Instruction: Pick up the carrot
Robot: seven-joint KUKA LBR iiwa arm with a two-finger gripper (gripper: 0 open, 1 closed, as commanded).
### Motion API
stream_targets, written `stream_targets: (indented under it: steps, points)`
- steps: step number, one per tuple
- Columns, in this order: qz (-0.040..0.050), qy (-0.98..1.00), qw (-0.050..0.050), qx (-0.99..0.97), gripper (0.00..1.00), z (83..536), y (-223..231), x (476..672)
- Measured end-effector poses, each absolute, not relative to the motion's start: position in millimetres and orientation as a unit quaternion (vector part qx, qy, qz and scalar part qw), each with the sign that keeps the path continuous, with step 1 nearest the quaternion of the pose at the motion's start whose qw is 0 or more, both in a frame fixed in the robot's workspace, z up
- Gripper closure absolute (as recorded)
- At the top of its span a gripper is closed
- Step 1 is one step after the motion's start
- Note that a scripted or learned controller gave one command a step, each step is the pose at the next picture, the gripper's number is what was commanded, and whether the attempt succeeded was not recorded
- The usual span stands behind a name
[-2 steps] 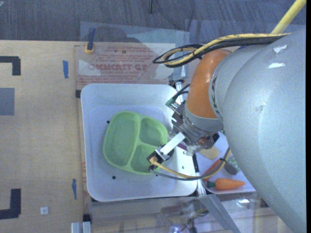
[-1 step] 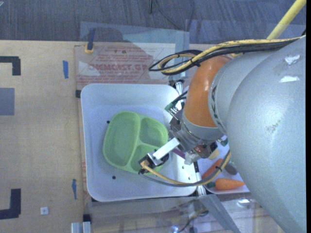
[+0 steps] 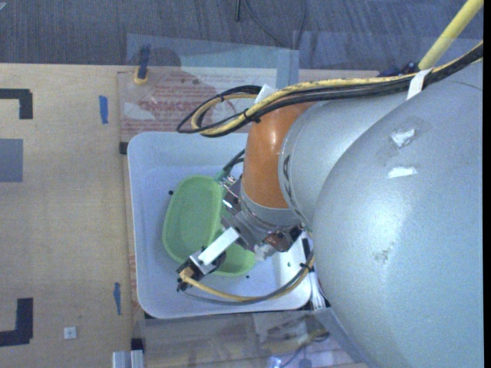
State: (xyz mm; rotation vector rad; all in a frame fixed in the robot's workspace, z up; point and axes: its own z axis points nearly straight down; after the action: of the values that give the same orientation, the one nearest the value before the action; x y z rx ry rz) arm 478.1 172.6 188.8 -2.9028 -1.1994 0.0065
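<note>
The arm reaches down into the white bin (image 3: 149, 205), and its orange band and grey wrist cover the bin's middle and right. My gripper (image 3: 263, 242) points down under the wrist, close above the bin floor, at the right edge of a pale green dish (image 3: 190, 215). A second green piece (image 3: 239, 264) peeks out below the wrist. A small orange-brown patch (image 3: 276, 241) shows right at the gripper; I cannot tell whether it is the carrot or whether it is held.
The bin's left and front walls stand close to the green dish. Bare white floor shows along the bin's front (image 3: 230, 301) and far left corner (image 3: 165, 159). The wooden bench (image 3: 61, 205) lies to the left.
</note>
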Motion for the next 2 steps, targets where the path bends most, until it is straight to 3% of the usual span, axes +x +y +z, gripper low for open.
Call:
stream_targets:
  steps: [2]
  points:
    - [0.0040, -0.354, 0.001, -0.935, 1.00, 200.6, 173.2, 478.7]
